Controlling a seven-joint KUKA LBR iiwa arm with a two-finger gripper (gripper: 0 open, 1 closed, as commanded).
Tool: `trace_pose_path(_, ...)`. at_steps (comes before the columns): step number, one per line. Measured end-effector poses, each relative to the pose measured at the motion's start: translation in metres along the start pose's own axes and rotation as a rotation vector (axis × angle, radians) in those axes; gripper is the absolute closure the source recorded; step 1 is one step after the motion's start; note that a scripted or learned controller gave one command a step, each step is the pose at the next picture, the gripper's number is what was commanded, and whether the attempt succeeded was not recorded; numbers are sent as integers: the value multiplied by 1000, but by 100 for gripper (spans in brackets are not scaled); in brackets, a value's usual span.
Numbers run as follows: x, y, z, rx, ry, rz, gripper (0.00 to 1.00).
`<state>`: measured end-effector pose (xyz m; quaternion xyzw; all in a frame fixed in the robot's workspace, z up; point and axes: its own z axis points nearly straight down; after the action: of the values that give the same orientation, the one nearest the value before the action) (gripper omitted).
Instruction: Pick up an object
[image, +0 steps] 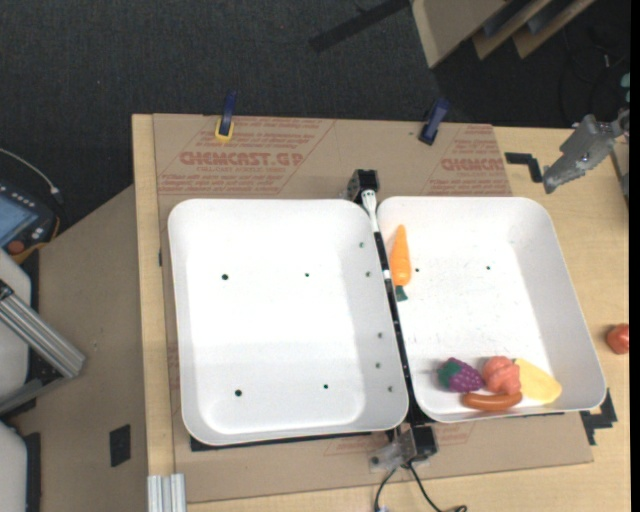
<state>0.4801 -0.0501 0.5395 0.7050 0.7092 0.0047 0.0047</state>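
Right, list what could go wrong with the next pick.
1. The purple grapes, red sausage, orange-red piece and yellow piece sit bunched in the right bin's near corner, so a grasp may catch several or none.
2. The carrot lies against the bin's left wall, which may block a finger.

Brown cardboard sheet under the bins, held by two blue clamps.

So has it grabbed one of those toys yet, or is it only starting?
Nothing looks done yet. The claw sits at the bench's far right corner, outside the bins. The carrot, grapes, sausage and lemon all lie in the right bin. Reaching in and picking one remains.
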Motion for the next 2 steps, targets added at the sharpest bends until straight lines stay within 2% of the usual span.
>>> trace_pose_path(1,31,-5,192,31,1,5,0)
trace_pose_path(2,70,0,74,-1,2,2,0)
